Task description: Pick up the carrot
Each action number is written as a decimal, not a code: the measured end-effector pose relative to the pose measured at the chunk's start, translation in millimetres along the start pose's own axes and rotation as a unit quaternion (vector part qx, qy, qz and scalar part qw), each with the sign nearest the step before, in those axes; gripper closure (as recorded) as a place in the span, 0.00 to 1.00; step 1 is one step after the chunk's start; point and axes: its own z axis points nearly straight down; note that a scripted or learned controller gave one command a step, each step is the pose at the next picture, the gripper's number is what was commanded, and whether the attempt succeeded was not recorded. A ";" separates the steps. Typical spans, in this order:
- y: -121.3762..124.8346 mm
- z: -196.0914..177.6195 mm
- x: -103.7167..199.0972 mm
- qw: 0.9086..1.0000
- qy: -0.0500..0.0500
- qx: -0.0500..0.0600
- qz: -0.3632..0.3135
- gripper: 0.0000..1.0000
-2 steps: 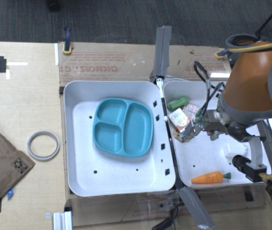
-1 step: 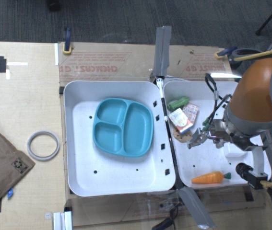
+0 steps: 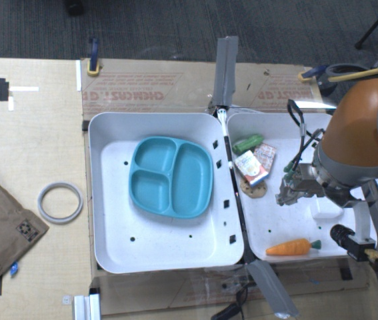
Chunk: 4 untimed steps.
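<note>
The carrot [image 3: 289, 247] lies in the right bin [image 3: 275, 232], against its near wall, with a green vegetable [image 3: 248, 143], a small carton [image 3: 251, 167] and a cookie [image 3: 253, 189] toward the far-left corner. The left bin [image 3: 109, 199] holds a blue divided plate [image 3: 172, 177]. The gripper [image 3: 289, 193] hovers beyond the carrot, well apart from it; finger state cannot be determined.

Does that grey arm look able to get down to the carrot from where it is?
Probably yes. The carrot lies alone near the right bin's front edge, with bare floor between it and the tool hanging just behind it.
</note>
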 end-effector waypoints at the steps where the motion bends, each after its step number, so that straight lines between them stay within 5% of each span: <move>1: 0.0 0.0 0.0 1.000 0.000 0.000 0.000 0.00; 2: 1.2 -123.4 -36.5 0.997 0.000 -0.002 -0.074 0.00; 4: 1.2 -123.3 -36.3 0.997 0.000 -0.002 -0.074 0.00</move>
